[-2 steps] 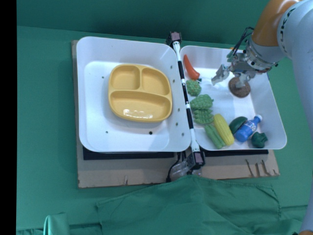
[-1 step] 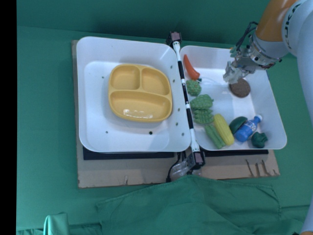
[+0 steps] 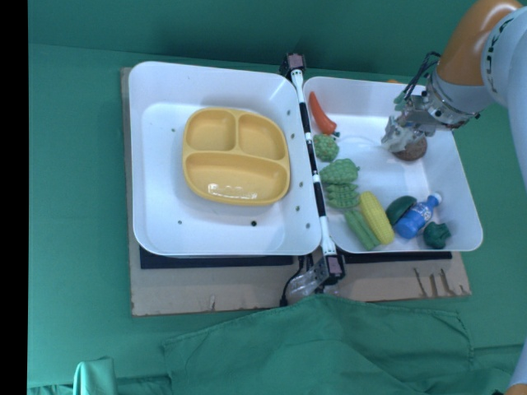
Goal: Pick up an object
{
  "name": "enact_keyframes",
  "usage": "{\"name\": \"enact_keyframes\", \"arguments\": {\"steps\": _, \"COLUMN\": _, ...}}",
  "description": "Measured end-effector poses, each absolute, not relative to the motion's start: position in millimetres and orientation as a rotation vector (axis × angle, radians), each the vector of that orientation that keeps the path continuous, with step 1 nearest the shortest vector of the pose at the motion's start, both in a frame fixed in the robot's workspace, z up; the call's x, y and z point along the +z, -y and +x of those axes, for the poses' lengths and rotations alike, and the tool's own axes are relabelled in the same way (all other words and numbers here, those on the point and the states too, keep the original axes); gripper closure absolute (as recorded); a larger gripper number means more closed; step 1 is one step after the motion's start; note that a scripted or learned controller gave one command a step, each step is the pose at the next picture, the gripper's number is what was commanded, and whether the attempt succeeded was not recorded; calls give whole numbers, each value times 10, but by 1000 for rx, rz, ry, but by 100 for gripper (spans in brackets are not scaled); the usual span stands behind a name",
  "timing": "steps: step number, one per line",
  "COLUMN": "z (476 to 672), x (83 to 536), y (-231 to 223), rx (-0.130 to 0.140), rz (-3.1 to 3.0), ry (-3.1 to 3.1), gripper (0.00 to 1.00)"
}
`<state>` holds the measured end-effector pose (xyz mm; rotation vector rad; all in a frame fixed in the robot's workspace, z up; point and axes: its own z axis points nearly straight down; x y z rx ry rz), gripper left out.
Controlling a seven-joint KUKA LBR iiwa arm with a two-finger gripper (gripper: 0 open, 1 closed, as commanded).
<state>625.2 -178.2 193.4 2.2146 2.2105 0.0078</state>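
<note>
My gripper (image 3: pixel 403 132) hangs low in the upper right part of the right bin (image 3: pixel 461 183), right on top of a small brown round object (image 3: pixel 411 149). That object rests on the bin floor and is partly covered by the gripper. Down the bin's left side lie a red pepper (image 3: pixel 322 114), a green broccoli piece (image 3: pixel 326 146) and two leafy green vegetables (image 3: pixel 340 172). Toward the front are a yellow corn cob (image 3: pixel 375 216), a green cucumber (image 3: pixel 359 230), a dark green vegetable (image 3: pixel 401 207), a blue bottle (image 3: pixel 417 216) and a dark green floret (image 3: pixel 436 235).
A yellow divided plate (image 3: pixel 237 155) lies in the left bin (image 3: pixel 156 212). A black-and-white bar (image 3: pixel 311 167) runs between the bins. Green cloth (image 3: pixel 329 344) is bunched at the bench's front. The arm (image 3: pixel 486 39) comes in over the right bin's far right corner.
</note>
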Motion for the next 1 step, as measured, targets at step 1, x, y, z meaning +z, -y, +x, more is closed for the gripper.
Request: {"name": "enact_keyframes", "arguments": {"steps": 1, "z": 6740, "x": 1846, "y": 1296, "rx": 9, "rz": 2209, "ry": -2214, "gripper": 100}}
